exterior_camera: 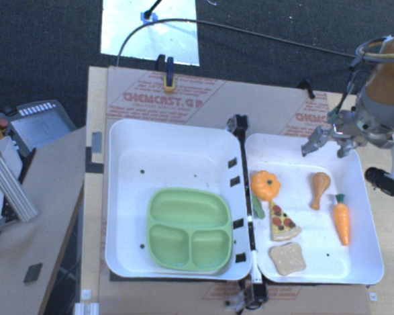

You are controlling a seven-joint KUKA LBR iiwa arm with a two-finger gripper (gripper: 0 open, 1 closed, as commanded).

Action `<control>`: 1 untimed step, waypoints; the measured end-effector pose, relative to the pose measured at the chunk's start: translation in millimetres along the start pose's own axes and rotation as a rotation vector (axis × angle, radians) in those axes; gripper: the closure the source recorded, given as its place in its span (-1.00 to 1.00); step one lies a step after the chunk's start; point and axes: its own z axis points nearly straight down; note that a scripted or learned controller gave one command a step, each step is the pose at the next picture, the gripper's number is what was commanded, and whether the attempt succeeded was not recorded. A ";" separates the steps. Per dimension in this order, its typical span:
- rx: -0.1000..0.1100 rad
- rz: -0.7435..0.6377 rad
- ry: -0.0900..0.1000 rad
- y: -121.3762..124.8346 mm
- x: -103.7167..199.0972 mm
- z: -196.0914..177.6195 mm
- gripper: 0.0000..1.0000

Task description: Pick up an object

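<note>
In the right bin (pixel 361 266) lie an orange pumpkin (pixel 266 185), a chicken drumstick (pixel 319 187), a carrot (pixel 341 221), a pizza slice (pixel 282 222) and a toast slice (pixel 287 258). My gripper (pixel 330 144) hovers above that bin's far edge, up and to the right of the drumstick. Its two fingers are spread apart, open, with nothing between them.
The left bin (pixel 136 156) holds a green divided plate (pixel 190 228). A small green piece (pixel 257 207) lies by the divider between the bins. Cardboard (pixel 208 100) lies under both bins. A cable (pixel 259 35) runs across the back. A grey device (pixel 41 126) stands at left.
</note>
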 end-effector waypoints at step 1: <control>-0.013 -0.002 -0.002 2.3 0.4 -8.7 -1.00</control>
